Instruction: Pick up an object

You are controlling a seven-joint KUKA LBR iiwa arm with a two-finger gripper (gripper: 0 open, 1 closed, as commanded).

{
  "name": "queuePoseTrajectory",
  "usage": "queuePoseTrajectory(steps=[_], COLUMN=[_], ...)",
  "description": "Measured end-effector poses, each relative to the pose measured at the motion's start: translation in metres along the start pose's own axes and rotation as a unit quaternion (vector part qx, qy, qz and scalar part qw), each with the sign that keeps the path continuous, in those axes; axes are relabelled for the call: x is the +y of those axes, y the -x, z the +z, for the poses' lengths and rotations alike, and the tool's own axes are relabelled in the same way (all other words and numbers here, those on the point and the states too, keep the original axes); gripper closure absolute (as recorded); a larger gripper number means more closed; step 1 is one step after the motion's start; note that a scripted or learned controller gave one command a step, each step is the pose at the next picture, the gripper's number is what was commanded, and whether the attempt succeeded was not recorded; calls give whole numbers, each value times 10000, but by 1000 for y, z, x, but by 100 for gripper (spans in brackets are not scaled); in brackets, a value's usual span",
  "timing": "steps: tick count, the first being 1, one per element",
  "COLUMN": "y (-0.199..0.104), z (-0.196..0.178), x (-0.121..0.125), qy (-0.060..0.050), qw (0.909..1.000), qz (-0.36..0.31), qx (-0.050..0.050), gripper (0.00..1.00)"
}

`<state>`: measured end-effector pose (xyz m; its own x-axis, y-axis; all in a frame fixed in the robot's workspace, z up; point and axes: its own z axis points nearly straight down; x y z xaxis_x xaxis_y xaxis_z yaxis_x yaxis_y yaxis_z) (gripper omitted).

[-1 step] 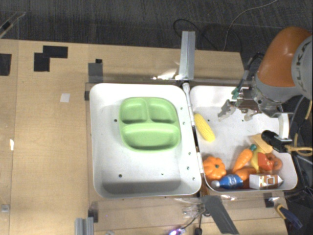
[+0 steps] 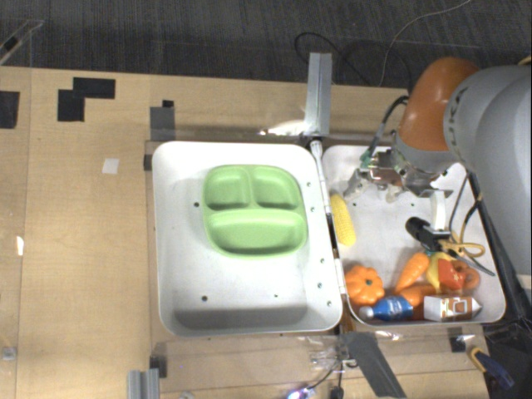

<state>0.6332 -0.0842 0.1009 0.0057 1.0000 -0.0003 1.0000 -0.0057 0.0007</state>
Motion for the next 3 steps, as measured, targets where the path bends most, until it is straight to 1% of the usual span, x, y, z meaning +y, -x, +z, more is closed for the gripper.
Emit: queuePoseTrajectory(steps=[1, 2, 3], y=[14, 9, 10], z=[-20, 13, 13], x=[34, 10, 10], qy=[25, 56, 55], qw=[9981, 9983, 9983], qz=[-614, -582, -582], qx=[-4, -6, -5], gripper=[0, 0, 0])
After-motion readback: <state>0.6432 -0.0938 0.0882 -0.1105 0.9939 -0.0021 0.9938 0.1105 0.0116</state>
